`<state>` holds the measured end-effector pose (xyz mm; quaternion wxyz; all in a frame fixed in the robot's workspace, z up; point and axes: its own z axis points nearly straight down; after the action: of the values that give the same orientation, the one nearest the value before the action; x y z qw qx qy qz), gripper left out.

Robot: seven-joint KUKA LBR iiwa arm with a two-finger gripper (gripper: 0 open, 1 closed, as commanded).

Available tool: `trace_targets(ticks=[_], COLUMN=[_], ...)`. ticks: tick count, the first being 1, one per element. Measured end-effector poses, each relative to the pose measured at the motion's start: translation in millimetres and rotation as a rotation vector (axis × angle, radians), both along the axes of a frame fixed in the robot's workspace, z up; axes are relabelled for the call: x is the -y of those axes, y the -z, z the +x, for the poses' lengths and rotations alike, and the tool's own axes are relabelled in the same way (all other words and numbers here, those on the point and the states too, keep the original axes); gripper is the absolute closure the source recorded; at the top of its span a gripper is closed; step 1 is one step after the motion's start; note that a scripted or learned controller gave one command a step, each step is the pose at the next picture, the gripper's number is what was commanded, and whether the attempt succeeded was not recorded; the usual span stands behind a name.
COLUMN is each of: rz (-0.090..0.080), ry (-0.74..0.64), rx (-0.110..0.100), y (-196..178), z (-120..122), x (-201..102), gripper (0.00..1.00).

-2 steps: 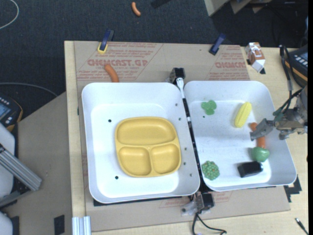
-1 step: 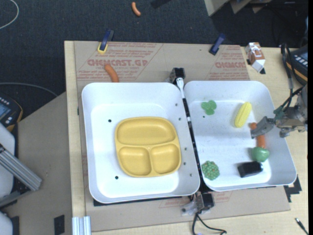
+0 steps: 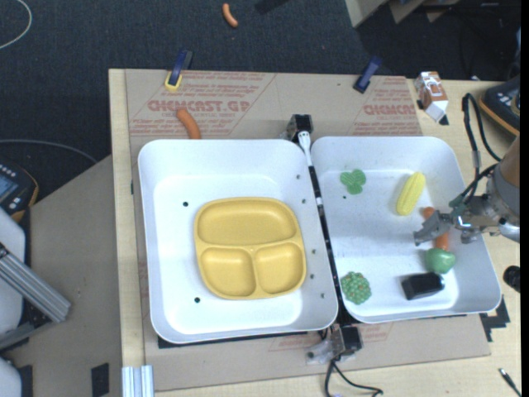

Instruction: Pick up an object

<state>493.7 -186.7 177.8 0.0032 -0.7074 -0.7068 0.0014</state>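
1. Reaching in from the right, the gripper [image 3: 440, 231] hangs low over the right bin [image 3: 388, 303].
2. Its fingers are spread open around a small orange piece [image 3: 442, 241], not clamped on it.
3. Just below lie a green item [image 3: 441, 260] and a black block [image 3: 422, 285].
4. Corn [image 3: 409, 193] lies near the far rim.
5. A yellow tray [image 3: 248, 246] sits in the left bin [image 3: 165, 172].

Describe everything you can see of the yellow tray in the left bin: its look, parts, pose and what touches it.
The yellow tray is a rounded-corner rectangle that looks like matte plastic, with three compartments: one wide one along the far side and two smaller ones along the near side. Raised ridges divide them. It lies flat, right side up, near the middle of the left bin, resting on the bin's white floor. Nothing lies in it and nothing else touches it.
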Motion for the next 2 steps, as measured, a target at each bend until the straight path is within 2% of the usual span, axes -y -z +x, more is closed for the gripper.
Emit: trace_targets(ticks=[1,2], rz=[0.0,0.0], ry=[0.0,-0.001], rx=[0.0,0.002], y=[64,95], z=[1,0], x=[2,1], gripper=[0.0,0.0])
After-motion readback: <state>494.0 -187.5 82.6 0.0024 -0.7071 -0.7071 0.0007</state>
